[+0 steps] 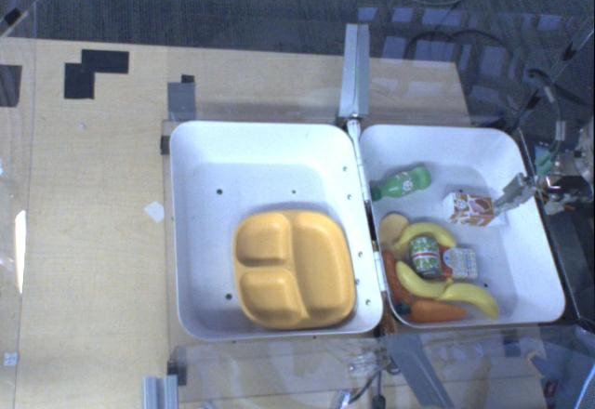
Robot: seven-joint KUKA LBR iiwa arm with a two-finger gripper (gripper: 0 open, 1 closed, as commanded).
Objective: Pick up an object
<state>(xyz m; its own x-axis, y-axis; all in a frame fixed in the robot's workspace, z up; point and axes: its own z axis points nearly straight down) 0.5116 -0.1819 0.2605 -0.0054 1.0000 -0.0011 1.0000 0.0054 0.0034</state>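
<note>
- Camera view looks down on two shallow white plastic bins side by side, the left bin [200,212] carrying a yellow three-compartment plastic tray [294,266].
- Over in the right bin [521,165] sits the clutter: a green plastic bottle [402,182] near the dividing wall, a small white-and-red carton [471,208] out towards the middle, and a heap at the front with two yellow toy bananas [446,286], a small can with a green label [425,255] and an orange toy carrot [435,310].
- At the right rim, the two-finger gripper [521,189] pokes in low over the bin, and whether it is released or clenched I cannot tell from here.
- Nothing sits between its tips that I can make out.
- Nearest candidate, I'd judge, is the carton: it lies just to the camera's left of the gripper tip and a touch lower in frame, close beside it.
- Its long side runs roughly across the frame, so a short reach leftward looks like the call.
</note>
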